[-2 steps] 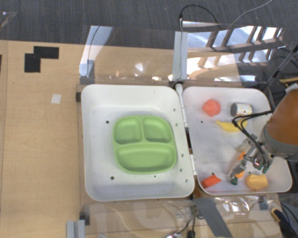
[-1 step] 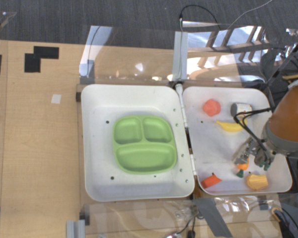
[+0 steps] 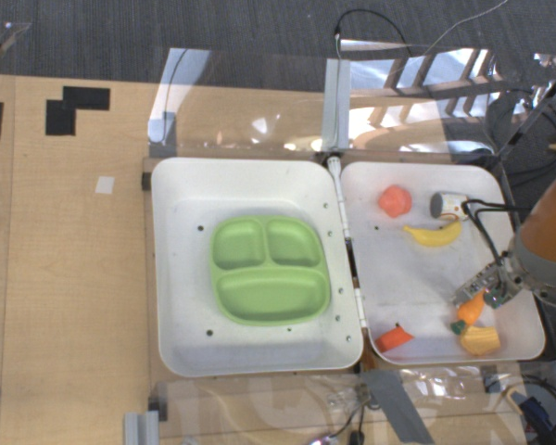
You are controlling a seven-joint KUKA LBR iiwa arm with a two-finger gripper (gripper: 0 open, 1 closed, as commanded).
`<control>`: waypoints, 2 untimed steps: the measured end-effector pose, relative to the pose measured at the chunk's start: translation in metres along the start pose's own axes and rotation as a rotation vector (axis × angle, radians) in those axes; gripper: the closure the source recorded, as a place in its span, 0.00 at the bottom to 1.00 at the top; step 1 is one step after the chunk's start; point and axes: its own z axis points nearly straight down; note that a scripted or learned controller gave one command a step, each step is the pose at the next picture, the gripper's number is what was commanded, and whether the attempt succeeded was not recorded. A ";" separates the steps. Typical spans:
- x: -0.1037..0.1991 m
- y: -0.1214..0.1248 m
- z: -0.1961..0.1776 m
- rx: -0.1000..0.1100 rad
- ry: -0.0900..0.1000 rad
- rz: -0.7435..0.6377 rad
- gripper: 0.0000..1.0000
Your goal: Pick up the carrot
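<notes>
The carrot (image 3: 470,311) is a short orange piece with a green tip, lying in the right bin (image 3: 389,276) near its front right corner. My gripper (image 3: 485,292) reaches in from the right and sits low right at the carrot's upper end, touching or nearly touching it. The grey wrist with its orange band (image 3: 547,235) hangs over the bin's right rim and hides part of that edge.
In the right bin lie a yellow-orange chunk (image 3: 481,341) just below the carrot, a red-orange piece (image 3: 395,337) at the front left, a banana (image 3: 434,235), a red ball-like fruit (image 3: 395,200) and a small grey-white object (image 3: 448,204). A green divided plate (image 3: 270,269) sits in the left bin (image 3: 181,248).
</notes>
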 end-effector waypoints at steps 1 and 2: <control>-0.002 -0.002 0.000 0.000 -0.010 -0.431 1.00; -0.004 0.001 -0.013 -0.005 -0.017 -0.431 1.00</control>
